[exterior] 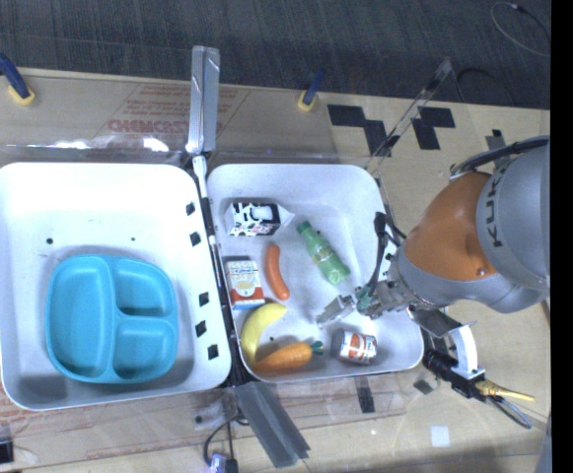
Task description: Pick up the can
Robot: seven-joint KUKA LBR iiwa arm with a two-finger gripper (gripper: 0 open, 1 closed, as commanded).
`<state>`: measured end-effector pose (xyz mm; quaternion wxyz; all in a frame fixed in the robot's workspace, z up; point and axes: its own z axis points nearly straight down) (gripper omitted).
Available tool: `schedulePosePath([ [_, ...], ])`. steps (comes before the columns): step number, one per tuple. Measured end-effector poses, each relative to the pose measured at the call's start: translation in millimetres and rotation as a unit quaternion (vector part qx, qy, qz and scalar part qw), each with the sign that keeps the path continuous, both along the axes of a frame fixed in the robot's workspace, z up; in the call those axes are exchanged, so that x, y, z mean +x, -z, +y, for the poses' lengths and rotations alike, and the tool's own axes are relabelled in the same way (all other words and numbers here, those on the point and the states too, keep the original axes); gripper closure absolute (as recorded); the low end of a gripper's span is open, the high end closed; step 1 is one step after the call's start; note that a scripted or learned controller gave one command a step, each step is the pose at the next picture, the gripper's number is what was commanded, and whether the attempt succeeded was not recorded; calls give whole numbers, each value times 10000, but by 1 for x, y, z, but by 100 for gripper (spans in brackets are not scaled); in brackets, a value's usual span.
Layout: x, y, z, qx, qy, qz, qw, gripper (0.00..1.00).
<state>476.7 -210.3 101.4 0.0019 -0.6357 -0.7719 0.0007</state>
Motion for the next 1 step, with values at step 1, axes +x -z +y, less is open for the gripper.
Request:
schedulePosePath([
  [1, 0, 10, 1, 2, -58, -3, 10000, 0],
])
